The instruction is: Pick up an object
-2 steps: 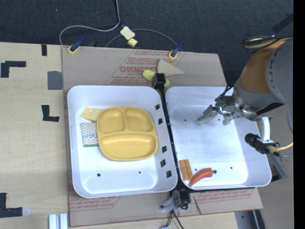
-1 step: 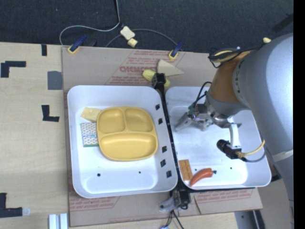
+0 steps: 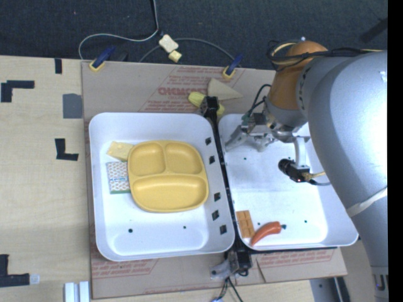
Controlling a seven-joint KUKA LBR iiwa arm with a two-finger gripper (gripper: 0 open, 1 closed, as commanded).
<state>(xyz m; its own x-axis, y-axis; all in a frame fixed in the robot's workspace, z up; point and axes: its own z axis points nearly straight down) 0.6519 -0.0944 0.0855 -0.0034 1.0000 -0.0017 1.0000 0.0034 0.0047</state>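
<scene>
over the right bin (image 3: 315, 231), the arm (image 3: 352, 118) reaches down, gripper (image 3: 255, 137) low.

Here's the bench (image 3: 38, 187), pale wood with black marks scattered along its left side. A brown cardboard sheet (image 3: 182, 87) lies flat on it, red print near the top, blue clamps (image 3: 101, 60) at its upper corners. On the cardboard sit two white bins, left bin (image 3: 101, 187) and right bin (image 3: 315, 225), touching side by side

Arm (image 3: 352, 124) cut off at right edge, hiding right bin's (image 3: 277, 187) far corner, jaws' state unclear.
</scene>
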